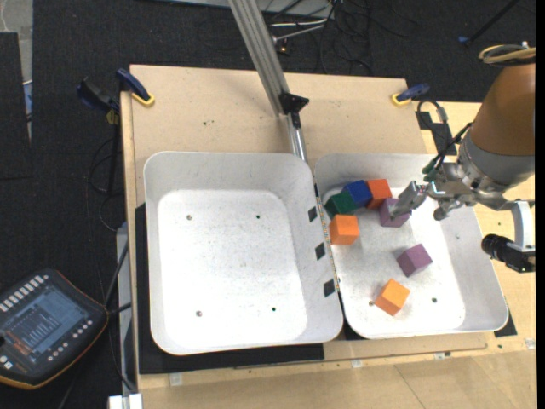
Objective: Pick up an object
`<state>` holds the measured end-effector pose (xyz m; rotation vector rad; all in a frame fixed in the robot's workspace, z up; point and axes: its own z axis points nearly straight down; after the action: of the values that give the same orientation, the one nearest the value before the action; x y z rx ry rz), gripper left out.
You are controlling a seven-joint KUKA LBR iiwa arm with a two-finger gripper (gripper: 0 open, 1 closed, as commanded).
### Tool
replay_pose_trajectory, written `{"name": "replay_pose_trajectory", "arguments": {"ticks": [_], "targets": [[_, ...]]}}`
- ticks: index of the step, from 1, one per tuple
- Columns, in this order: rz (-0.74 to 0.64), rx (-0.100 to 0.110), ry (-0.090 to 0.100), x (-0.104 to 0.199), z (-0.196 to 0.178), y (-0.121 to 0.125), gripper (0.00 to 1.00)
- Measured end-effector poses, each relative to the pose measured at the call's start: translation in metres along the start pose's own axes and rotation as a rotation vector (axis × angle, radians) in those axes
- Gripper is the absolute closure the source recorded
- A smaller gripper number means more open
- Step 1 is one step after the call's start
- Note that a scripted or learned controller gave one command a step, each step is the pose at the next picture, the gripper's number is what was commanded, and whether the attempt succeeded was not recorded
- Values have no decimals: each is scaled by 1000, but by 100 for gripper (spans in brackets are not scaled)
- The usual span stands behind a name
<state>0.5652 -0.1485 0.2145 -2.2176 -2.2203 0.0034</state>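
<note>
Purple block at the gripper [394, 214]: lies in the right bin, toward its far half, just right of the cluster of blocks by the divider; the gripper's tip is right on top of it.
Gripper [407, 201]: reaches in from the bin's right side, slanting down and left, its dark fingers meeting the top of that purple block; how far apart they stand cannot be told, nor whether the block is between them.
Arm [502, 130]: grey body with an orange band, above the right bin's far right corner, cables looping beside it.
Orange block by the divider [344, 228]: in the right bin, against its left wall, left of the purple block at the gripper.
Block cluster: a green block [343, 202], a blue block [358, 192] and an orange-red block [379, 189] touching one another, near the bin's far left corner.
Second purple block [414, 259]: mid-bin, apart from the others, nearer the camera than the gripper.
Second orange block [392, 296]: toward the bin's near edge, tilted, standing alone.
Right bin [477, 309]: shallow, white, holds all seven blocks.
Left bin [230, 245]: white, touching the right bin's left wall.
Bench [221, 109]: tan board under both bins, blue and yellow clamps at its far corners.
Teach pendant [43, 326]: on the dark floor, well left of the bins.
</note>
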Motion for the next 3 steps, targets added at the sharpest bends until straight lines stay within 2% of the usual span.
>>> {"name": "replay_pose_trajectory", "arguments": {"ticks": [1,3], "targets": [[1,-3,-1,0,-2,0,0],[2,2,0,4,116,-4,0]]}}
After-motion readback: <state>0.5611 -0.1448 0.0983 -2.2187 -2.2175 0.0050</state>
